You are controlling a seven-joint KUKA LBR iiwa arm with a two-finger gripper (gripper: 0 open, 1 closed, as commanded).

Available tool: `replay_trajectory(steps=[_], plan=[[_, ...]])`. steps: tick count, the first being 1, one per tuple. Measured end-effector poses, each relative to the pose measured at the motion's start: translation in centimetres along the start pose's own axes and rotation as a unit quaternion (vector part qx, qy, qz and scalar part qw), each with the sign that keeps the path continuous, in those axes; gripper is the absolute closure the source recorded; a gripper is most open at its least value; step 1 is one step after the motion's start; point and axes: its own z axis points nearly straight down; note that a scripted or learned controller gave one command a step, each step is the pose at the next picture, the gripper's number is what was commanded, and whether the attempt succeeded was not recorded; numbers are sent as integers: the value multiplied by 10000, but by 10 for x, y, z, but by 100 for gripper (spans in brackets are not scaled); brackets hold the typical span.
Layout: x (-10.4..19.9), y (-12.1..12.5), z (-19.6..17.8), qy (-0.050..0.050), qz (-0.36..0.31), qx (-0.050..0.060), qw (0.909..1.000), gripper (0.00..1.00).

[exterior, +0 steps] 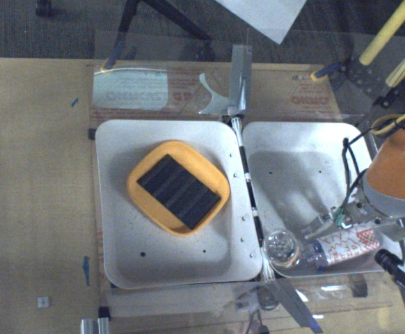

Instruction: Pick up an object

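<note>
Status: pick not yet shown complete; nothing is seen lifted clear of a bin. End effector (328, 223): low in the right bin (293, 152), at its near right corner, under the orange-banded arm (395, 172); how far open it is cannot be told, nor whether it has hold of anything. Item 1, bottle (328, 248): clear, lying on its side with a red-patterned label, cap end (281, 246) toward the divider; it lies just below and beside the end effector, apparently touching the bin floor. Judged the likely target; closing on it and lifting remain. Item 2, left bin (112, 186): well away from the end effector, across the divider; holds one yellow tray (178, 186) with a dark ribbed panel, lying flat and skewed, untouched. Both bins rest on the bench (35, 186).
</note>
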Motion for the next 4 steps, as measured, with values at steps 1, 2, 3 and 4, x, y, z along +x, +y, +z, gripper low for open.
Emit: replay_trajectory(steps=[1, 2, 3, 4], plan=[[28, 52, 24, -25, 837, -43, 9965, 0], [-15, 46, -13, -14, 114, -11, 9999, 0], [-10, -1, 25, -10, -140, -31, 9999, 0], [30, 33, 24, -35, 573, -46, 9983, 0]])
